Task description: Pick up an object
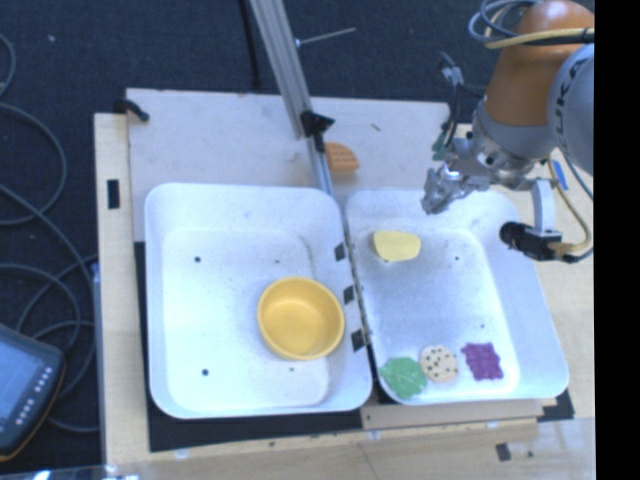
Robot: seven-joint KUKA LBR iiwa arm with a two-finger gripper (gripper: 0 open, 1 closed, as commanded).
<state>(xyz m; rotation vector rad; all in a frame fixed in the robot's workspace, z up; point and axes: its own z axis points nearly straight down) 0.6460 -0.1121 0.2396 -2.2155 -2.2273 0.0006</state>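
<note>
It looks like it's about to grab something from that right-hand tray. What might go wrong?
The end effector hangs over the far rim of the right bin, so coming down it might strike that rim. The nearest thing, the flat yellow piece, lies low, so it could slip out. The green, cookie-like and purple pieces crowd the near wall, awkward to grab.

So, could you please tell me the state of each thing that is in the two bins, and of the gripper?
yellow bowl: upright, open side up, in the left bin
yellow flat piece: lying flat, in the right bin
green piece: lying flat, at the right bin's front edge
cookie: lying flat, between green and purple pieces
purple piece: lying flat
gripper: above the right bin's far edge, holding nothing visible
</note>
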